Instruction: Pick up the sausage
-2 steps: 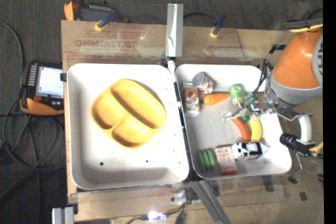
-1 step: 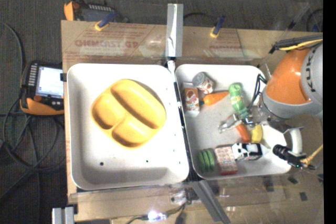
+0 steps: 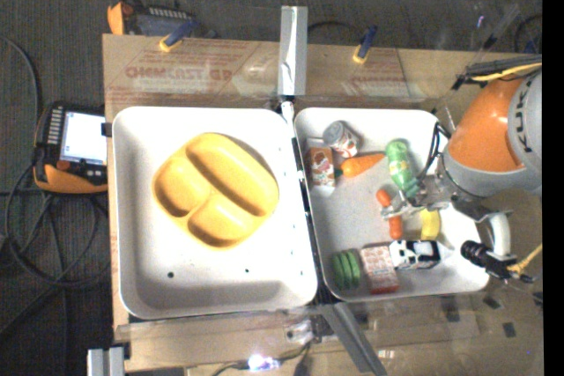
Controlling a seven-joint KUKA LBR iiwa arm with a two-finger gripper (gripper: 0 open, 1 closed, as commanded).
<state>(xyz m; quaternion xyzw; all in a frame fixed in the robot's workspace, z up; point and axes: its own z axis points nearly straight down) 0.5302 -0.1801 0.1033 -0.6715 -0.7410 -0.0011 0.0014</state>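
Two white bins side by side on a bench: left bin (image 3: 132, 277) with a yellow plate (image 3: 216, 188) in its middle, right bin (image 3: 352, 220) crowded with small things. Near the middle of the right bin, a little toward the arm's side, the sausage (image 3: 385, 197): small, reddish-orange, lying flat on the bin floor. Seems to run roughly along the view's up-and-down line, upper end leaning slightly left toward the carrot (image 3: 363, 164), lower end toward the toy car (image 3: 414, 253). Crossed about midway by a pale part of the gripper, so seen as two reddish bits, upper and lower; hard to tell for sure whether one thing or two. Just right of it and partly over it, the gripper (image 3: 414, 200), below the grey arm (image 3: 493, 145) with its orange band, reaching in from the right. Cannot tell whether released or clenched, nor whether grasping anything: too small and cluttered there. Just above the gripper, a green bottle (image 3: 401, 165), upright in the view and near the carrot's tip. Along the bin's far-left part, a can (image 3: 342, 136) and a carton (image 3: 322, 165), close together. Just right of the sausage's lower end, a yellow thing (image 3: 429, 223). At the near edge, a pink box (image 3: 379, 267) beside the car, and left of that a green thing (image 3: 346, 269).
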